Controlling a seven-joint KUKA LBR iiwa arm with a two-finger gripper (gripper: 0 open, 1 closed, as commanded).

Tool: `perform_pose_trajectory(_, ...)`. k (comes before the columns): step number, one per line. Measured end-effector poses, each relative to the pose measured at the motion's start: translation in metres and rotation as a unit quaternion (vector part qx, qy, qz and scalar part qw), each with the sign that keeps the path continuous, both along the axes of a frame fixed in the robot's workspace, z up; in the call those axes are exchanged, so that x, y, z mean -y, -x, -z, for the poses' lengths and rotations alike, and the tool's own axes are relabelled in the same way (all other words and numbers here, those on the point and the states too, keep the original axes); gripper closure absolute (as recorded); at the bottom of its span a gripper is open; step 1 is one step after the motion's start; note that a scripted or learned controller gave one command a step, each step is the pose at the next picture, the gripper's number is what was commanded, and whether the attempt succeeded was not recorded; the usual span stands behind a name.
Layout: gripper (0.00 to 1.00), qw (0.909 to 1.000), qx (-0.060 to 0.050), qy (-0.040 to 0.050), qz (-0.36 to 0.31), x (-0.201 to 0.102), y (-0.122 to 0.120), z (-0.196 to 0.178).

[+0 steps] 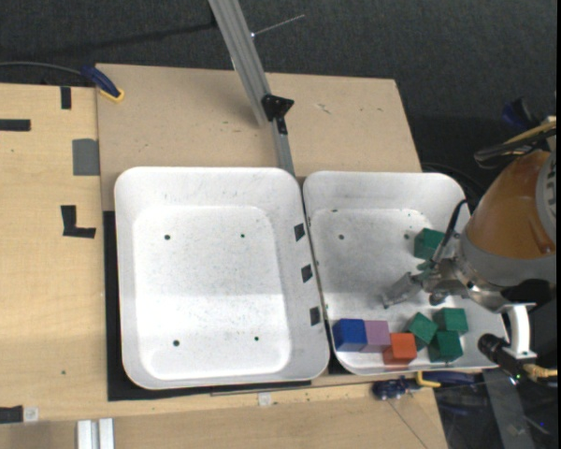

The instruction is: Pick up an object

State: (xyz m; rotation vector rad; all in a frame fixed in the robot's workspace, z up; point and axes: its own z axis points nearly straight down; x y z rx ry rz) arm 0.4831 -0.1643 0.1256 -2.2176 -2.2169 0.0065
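End effector [421,286] low inside the right bin [374,187], finger state unclear, green block [428,242] just beside it, coloured blocks [402,337] along the near wall

End effector [413,286] low (arm from right)

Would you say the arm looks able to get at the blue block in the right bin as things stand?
Probably yes. The blue block lies by the right bin's near-left corner with open floor above it, and the pincer hangs over that bin. The purple block touching it and the bin wall may crowd a grasp.
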Motion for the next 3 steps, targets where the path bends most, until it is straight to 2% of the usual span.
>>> perform_pose_trajectory(1, 1.00, 1.0000, 0.002, -0.0006, -0.001, -0.001, -0.001, -0.013)
perform_pose_trajectory(2, 1.00, 1.0000, 0.006, 0.0014, -0.001, -0.001, -0.003, -0.075)
perform_pose_trajectory(3, 1.00, 1.0000, 0.003, 0.0002, -0.001, -0.002, -0.003, -0.074)
